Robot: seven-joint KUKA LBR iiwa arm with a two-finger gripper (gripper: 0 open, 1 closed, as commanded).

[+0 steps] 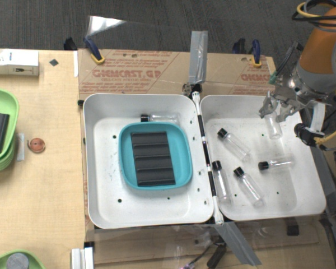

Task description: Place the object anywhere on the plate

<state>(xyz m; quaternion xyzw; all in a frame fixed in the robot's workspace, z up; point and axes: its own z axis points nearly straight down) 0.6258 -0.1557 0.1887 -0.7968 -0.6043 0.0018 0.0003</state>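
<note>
Gripper (275,114) is seen above the right bin's (302,206) far edge.
A clear vial (274,126) appears held between its closed fingers; the teal plate (183,150) is seated in the left bin (101,195).

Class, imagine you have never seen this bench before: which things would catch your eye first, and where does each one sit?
The teal plate in the middle of the left bin stands out first, with a dark ribbed insert lying on it. Next comes the arm's orange band at the upper right, above the gripper over the right bin's far side. Several clear vials with black caps lie scattered in that right bin.
</note>
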